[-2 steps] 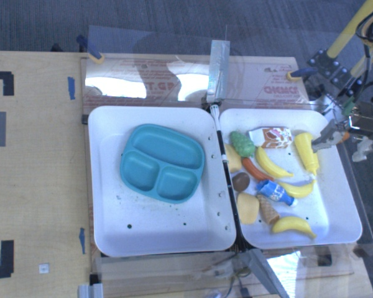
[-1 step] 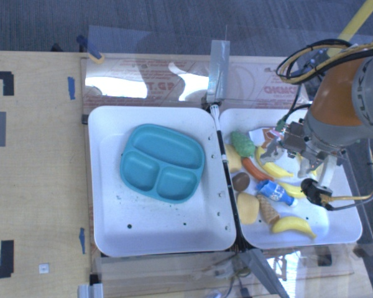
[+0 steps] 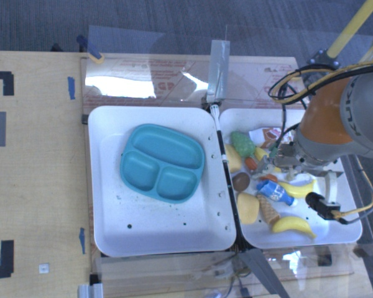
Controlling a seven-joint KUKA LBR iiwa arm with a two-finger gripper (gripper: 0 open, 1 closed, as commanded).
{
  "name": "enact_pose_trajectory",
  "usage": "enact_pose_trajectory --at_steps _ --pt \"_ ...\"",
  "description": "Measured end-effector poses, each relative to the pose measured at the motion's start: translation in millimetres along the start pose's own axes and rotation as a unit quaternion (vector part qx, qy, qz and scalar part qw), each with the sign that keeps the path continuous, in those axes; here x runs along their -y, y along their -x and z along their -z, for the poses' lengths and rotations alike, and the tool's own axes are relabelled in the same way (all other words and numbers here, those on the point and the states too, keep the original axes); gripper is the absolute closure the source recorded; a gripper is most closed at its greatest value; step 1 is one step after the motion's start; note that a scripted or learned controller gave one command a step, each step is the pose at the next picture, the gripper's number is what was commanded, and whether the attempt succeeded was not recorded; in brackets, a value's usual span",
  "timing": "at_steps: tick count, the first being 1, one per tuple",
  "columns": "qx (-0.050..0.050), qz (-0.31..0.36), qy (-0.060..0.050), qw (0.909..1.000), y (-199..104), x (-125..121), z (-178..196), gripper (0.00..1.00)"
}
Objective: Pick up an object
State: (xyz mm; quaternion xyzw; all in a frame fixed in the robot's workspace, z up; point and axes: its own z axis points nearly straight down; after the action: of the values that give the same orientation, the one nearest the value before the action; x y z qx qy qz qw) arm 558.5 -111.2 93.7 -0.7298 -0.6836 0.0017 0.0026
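Wooden bench [image 3: 31,185], two white bins [image 3: 112,228]

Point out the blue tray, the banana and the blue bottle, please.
Blue tray [image 3: 163,162], camera view, on its middle divider.
Banana [image 3: 293,226], camera view, mid-curve.
Blue bottle [image 3: 276,192], camera view, on its body.

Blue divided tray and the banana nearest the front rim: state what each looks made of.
The blue tray looks like moulded plastic with a smooth matte finish: uniform teal colour, rounded compartment walls, soft highlights. The banana is probably a plastic or foam toy, though real fruit can't be ruled out: evenly bright yellow skin with no visible spots.
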Motion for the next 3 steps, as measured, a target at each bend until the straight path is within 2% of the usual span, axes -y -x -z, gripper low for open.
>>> enact_pose_trajectory --at_steps 1,2,3 --pt "0.001 -0.014 0.005 0.9999 -20 -63 -7 0.00" --pt "0.001 -0.014 0.006 0.9999 -20 -64 4 1.00" --pt "0.000 -0.080 0.001 0.9968 -17 -35 24 1.00"
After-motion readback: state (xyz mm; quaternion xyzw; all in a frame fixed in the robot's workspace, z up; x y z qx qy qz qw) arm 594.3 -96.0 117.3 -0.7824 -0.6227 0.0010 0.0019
